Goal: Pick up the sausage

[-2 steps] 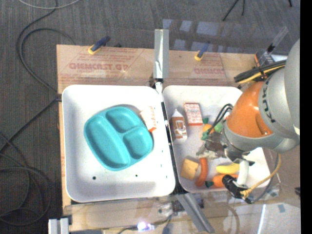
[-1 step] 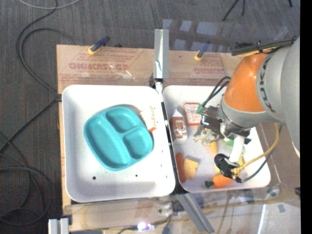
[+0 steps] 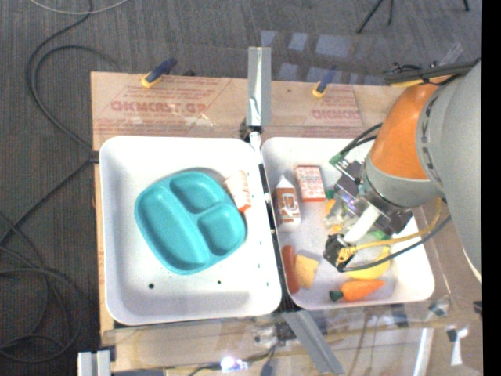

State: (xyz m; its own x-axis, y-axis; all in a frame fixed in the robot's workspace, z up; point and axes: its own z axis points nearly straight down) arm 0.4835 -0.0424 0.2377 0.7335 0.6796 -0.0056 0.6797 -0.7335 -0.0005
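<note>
The sausage (image 3: pixel 289 267) is a short reddish-brown piece lying lengthwise against the left wall of the right bin (image 3: pixel 415 288), near its front. A yellow cheese wedge (image 3: pixel 306 269) touches its right side. My gripper (image 3: pixel 345 219) hangs over the middle of the right bin, to the right of the sausage and apart from it. The wrist and its fittings cover the gripper's tip.
The right bin also holds a red box (image 3: pixel 311 182), a small brown carton (image 3: pixel 288 204), a carrot (image 3: pixel 361 290) and a banana (image 3: pixel 370 272) partly under the wrist. In the left bin (image 3: pixel 125 288) lie a teal divided plate (image 3: pixel 190 220) and a small white-and-orange packet (image 3: pixel 239 190).
</note>
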